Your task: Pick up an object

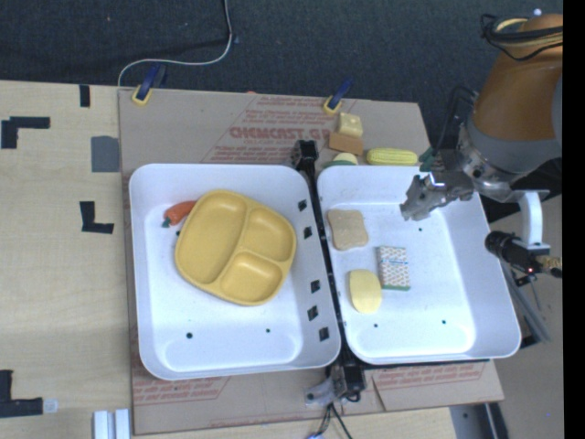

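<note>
Objects for picking lie in the right bin [457,337]: a tan bread slice [347,229], a patterned packet [394,268] and a yellow block [366,292], close together near its left wall. Gripper [416,204] hovers over the bin's upper right part, apart from all three; its finger state cannot be told. Left bin [155,337] holds a yellow divided plate [236,246] beside an orange carrot [179,211]. Both bins rest on brown cardboard [210,131] over a wooden bench [55,273]. Dark carpet [91,16] lies beyond.

We seem to be in a robotics lab: two white bins [146,273] sit on clamped cardboard [274,126], black tape marks [91,216] dot the bench [55,291], and a cable [219,26] trails behind.
</note>
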Robot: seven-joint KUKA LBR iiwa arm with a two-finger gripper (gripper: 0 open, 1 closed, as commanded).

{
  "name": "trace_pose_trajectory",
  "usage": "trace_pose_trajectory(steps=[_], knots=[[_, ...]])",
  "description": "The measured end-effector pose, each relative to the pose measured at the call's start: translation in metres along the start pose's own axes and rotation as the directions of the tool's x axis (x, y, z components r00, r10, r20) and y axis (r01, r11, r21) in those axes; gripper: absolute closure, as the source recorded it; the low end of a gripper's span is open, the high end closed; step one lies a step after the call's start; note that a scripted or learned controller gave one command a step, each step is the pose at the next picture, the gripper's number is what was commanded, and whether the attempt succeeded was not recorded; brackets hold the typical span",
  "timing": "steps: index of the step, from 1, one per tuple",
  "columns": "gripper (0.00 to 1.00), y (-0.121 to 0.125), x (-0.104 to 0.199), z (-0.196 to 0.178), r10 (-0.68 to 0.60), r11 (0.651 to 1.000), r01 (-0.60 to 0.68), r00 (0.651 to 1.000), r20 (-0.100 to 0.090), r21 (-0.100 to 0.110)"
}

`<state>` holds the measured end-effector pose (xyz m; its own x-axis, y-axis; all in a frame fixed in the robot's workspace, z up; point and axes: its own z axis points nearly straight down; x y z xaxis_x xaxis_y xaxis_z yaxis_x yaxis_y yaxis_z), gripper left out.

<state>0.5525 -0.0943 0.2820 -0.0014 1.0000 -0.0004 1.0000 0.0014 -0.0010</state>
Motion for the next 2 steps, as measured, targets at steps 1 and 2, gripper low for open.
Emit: trace_pose_trajectory(steps=[1,2], knots=[[0.0,0.012,-0.066,0.177,0.005,1.0,-0.005,1.0,0.0,0.008],[0.0,-0.016,-0.046,0.186,0.006,0.999,-0.006,1.0,0.017,-0.044]])
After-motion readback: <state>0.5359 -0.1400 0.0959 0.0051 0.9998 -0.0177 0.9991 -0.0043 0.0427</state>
